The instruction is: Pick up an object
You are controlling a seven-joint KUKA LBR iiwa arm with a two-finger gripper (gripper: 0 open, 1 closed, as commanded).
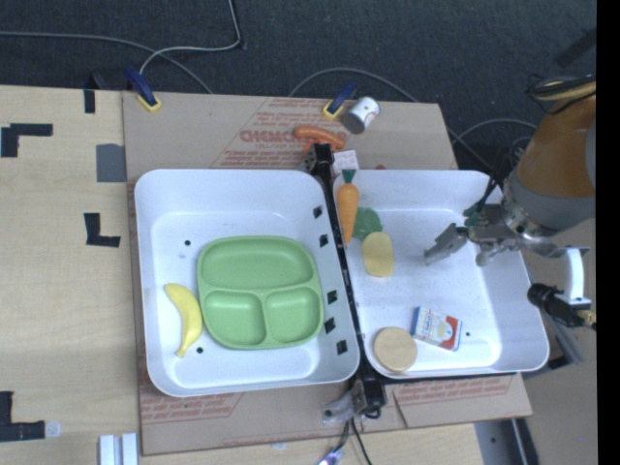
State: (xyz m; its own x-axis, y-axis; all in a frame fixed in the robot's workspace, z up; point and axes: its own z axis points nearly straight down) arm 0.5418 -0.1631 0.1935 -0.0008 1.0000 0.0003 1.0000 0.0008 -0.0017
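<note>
A robotics lab: clamped cardboard (281,134), taped floor marks (27,137), loose cables (229,13).

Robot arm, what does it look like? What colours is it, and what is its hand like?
The arm is chunky and rounded, grey near the wrist with an orange band above it. At its end sits the gripper, a small dark grey metal hand with thin fingers instead of a real palm. A white part with a black knob sticks out of the arm lower down.

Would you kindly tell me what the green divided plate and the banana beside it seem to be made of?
Green divided plate: probably moulded plastic, matte, with one even colour and rounded compartment edges. Banana: likely a plastic toy, given its smooth, uniform yellow.
</note>
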